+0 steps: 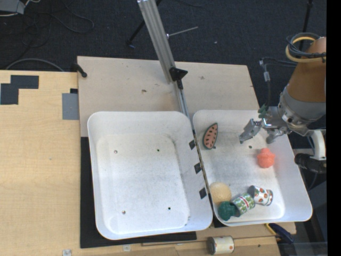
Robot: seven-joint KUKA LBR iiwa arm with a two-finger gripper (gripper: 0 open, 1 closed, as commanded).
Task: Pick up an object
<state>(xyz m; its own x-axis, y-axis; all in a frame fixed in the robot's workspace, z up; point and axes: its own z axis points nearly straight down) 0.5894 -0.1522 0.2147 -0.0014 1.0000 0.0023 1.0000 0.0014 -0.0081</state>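
Note:
My gripper (262,134) hangs over the upper right part of the right bin (298,209), its two grey fingers spread open with nothing between them. An orange-red ball (266,158) lies just below it, slightly to the right. A watermelon-slice toy (210,136) rests near the bin's left wall. Along the front of the bin lie a tan round lump (219,191), a dark green piece (227,210), and a patterned can on its side (252,198).
The left bin (106,124) sits beside the right one, with black clips (195,167) along the shared edge. A slanted aluminium bar (160,39) rises behind the bins. A small cylinder (220,245) lies on the bench in front.

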